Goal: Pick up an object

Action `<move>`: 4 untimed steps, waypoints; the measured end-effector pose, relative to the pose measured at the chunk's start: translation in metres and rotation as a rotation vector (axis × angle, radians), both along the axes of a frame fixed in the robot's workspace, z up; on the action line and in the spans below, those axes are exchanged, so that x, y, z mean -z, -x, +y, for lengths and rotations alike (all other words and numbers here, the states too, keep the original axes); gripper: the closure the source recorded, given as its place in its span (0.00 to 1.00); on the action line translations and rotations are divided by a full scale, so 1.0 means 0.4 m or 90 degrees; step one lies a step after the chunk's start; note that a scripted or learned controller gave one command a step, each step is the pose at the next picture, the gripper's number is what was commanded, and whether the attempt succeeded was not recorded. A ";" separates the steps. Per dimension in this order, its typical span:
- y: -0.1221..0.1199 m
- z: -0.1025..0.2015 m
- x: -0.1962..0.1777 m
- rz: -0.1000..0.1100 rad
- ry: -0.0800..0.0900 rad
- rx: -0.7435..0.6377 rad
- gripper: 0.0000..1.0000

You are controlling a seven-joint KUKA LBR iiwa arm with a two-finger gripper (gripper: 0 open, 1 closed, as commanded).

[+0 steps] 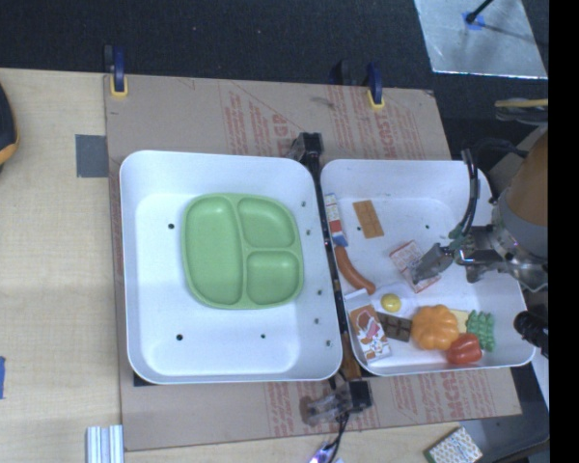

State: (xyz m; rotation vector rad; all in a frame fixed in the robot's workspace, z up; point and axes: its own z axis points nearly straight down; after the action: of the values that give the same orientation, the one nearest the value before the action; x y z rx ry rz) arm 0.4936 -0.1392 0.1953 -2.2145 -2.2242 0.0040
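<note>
Camera view: end effector (427, 268) hovers low in the right bin (415, 177), beside a small pink packet (403, 255); whether it is released or clenched, I cannot tell. Hot dog (352, 270), orange pepper (435, 326) and tomato (464, 351) lie nearby. Green divided plate (241, 250) sits in the left bin (140, 258).

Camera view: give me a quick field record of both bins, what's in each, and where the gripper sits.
left bin: green divided plate, lying flat
right bin: hot dog, brown card, yellow ball, orange pepper, red pepper, green piece, small packets
gripper: over the right bin, near a pink packet
grasp: nothing seen between the fingers
clutter: most items crowd the right bin's near edge
</note>
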 end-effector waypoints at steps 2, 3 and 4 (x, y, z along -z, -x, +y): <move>-0.167 0.055 0.259 -0.002 0.001 -0.003 0.00; -0.242 0.004 0.257 -0.003 0.001 -0.001 0.00; -0.408 0.076 0.256 -0.005 0.000 -0.002 0.00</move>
State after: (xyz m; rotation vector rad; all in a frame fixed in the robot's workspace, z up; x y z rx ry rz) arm 0.6569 -0.1088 0.0929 -2.2141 -2.2315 -0.0043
